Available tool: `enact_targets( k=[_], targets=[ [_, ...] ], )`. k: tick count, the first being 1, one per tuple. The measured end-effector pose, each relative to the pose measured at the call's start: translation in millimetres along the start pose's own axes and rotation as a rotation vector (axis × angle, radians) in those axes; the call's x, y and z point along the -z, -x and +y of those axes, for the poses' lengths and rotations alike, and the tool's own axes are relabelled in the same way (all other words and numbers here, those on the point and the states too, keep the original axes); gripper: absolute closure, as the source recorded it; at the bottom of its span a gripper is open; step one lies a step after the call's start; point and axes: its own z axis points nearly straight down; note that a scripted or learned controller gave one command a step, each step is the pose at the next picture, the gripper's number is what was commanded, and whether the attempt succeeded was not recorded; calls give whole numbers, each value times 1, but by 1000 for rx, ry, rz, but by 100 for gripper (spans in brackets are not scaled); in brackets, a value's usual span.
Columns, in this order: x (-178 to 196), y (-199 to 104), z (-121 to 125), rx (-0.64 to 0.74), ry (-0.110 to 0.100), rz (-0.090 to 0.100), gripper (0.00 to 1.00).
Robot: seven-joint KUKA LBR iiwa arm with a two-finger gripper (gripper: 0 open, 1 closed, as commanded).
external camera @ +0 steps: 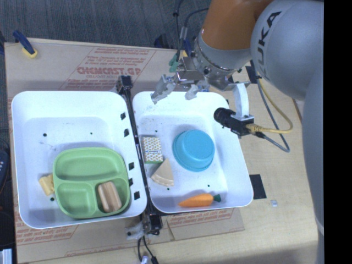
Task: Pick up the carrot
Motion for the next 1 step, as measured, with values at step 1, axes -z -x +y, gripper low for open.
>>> enact_targets(
  k=[1],
  targets=[
    [-55, -72, -32, 45, -9, 0, 0]
  ],
)
